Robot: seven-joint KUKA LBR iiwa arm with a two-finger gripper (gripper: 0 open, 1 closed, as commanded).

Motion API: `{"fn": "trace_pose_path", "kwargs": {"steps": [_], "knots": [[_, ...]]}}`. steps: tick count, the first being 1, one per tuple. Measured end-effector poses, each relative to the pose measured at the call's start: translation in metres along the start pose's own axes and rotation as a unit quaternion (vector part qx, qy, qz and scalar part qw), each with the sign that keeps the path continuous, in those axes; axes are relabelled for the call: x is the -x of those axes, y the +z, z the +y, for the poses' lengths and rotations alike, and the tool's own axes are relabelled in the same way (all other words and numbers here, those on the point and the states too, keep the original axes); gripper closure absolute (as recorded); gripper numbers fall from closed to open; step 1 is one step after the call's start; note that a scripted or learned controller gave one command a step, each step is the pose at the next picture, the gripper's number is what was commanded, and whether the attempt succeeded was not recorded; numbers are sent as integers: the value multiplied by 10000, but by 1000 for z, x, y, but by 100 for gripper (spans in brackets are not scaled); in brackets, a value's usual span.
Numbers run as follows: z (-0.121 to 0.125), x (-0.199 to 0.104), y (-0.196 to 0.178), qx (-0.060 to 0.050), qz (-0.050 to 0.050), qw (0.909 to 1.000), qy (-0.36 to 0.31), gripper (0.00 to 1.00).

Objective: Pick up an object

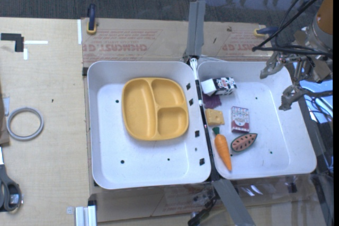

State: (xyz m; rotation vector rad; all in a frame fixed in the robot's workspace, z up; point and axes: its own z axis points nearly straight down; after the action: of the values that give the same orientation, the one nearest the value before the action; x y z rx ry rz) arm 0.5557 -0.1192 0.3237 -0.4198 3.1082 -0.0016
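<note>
Counter (42,77) is carrying two white bins side by side; all places below are given relative to the divided yellow plate.

Cardboard sheet (137,45) is lying behind the plate, its red print reading mirrored and too faint to make out.

Left bin (100,156) is holding the yellow plate (155,108), three compartments, nothing in them.

Right bin (286,156) is sitting right of the plate and is holding the small things, all clustered on its near-plate side: a black-and-white cow toy (218,86) just right of the plate's far corner, a purple scrap under it, a tan cracker (214,117), a red carton (240,118) with label too small to read, a carrot (222,151), and a brownish seeded slice (243,142) touching the carrot's right side.

Gripper (279,84) is hanging far right of the plate, over the right bin's far-right part, well apart from the objects. Fingers (287,97) are spread open, gripping nothing.

Grey tape ring (23,123) is lying far left of the plate.
</note>
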Motion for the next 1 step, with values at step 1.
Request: {"fn": "trace_pose_path", "kwargs": {"steps": [1], "knots": [[31, -18, 140, 6, 20, 9926, 1217, 0]]}}
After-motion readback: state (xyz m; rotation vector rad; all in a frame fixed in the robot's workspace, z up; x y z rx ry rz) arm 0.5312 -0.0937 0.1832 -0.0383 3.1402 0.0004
